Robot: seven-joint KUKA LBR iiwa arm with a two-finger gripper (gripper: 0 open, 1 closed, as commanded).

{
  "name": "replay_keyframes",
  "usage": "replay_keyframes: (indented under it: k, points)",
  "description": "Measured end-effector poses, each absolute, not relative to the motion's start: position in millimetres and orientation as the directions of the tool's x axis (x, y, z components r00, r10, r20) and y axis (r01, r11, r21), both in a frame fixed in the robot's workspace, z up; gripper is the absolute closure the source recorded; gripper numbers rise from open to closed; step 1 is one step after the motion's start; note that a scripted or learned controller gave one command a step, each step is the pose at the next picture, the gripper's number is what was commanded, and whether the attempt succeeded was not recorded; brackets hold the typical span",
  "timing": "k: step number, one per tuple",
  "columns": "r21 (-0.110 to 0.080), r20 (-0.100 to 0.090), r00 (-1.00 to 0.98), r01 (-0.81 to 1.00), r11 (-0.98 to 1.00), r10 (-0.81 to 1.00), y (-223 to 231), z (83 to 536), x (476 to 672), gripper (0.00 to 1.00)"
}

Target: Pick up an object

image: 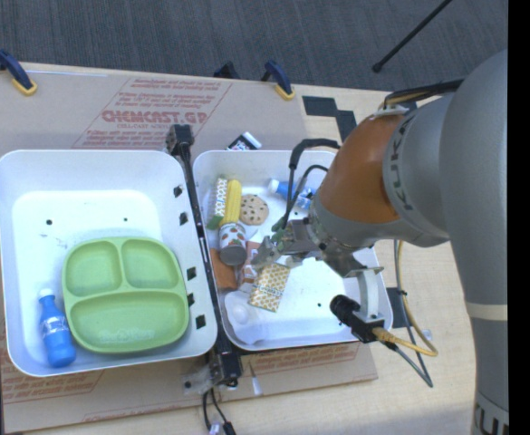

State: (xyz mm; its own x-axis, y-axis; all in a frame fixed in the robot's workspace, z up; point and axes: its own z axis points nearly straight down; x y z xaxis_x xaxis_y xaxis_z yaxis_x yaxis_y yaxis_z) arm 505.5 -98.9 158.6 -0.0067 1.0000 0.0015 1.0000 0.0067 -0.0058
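Observation:
My gripper [266, 254] reaches down into the right bin [305, 329], over a heap of small objects near its left side. Just below the fingers lies a patterned yellow packet [270, 288]. To their left a small can with a dark lid [232, 243] rests on its side. Farther back sit a corn cob [232, 200], a speckled cookie [254, 209] and a green-and-white packet [219, 199]. A clear cup [243, 314] lies near the front of the bin. The wrist hides what lies between the fingers.
The left bin [20, 198] holds a green divided plate [124, 294] and a blue bottle [54, 329] at its front left corner. A black divider with clips [192, 225] separates the bins. The arm's grey and orange body [382, 184] covers the right bin's right side.

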Motion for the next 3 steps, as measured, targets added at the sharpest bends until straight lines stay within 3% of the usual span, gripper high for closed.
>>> replay_keyframes:
  k: [1,2,3]
  points:
    - [-0.002,0.001,-0.007,1.0,0.007,1.0,-24.4,191.6,535.4,1.0]
    - [-0.003,0.0,-0.004,1.0,0.004,1.0,-90.2,214.5,476.0,1.0]
    - [-0.002,0.001,-0.003,1.0,0.003,1.0,-144.1,175.2,527.2,1.0]
